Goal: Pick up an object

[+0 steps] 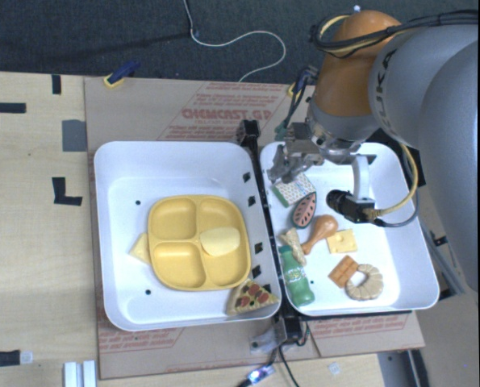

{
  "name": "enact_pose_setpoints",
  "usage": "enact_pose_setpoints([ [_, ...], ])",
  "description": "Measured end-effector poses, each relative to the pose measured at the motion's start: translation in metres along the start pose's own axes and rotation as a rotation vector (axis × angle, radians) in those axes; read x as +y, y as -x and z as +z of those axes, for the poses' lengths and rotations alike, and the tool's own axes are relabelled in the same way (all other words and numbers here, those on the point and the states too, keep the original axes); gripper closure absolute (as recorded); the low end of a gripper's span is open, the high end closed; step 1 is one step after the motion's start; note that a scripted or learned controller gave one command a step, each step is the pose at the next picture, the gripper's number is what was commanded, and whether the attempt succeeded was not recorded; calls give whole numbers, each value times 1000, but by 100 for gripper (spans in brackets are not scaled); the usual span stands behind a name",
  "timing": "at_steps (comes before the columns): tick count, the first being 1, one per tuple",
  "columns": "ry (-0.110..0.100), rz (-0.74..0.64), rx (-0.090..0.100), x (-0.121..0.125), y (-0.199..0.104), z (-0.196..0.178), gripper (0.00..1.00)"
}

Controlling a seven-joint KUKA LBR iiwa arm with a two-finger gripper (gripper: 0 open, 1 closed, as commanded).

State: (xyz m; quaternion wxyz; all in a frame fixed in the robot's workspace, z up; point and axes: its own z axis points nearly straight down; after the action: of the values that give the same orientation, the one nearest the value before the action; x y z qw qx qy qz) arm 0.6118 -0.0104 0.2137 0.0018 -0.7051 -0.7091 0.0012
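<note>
Gripper (290, 166) low over far-left corner of right white bin (401, 297), just above small green-and-white checkered packet (294, 190) — grip state cannot tell, nothing visibly held

Packet lies directly beneath and slightly near side of gripper, touching red watermelon-slice toy (305, 209); judged likeliest target

Packet's long axis runs diagonally, far-left to near-right

Other candidates further toward near side — tan drumstick toy (319, 230), green plastic bottle (295, 276) along left wall, well apart from gripper
</note>
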Motion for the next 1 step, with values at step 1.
enact_pose_setpoints([
  [1,1,3,0,-10,-4,-5,100],
])
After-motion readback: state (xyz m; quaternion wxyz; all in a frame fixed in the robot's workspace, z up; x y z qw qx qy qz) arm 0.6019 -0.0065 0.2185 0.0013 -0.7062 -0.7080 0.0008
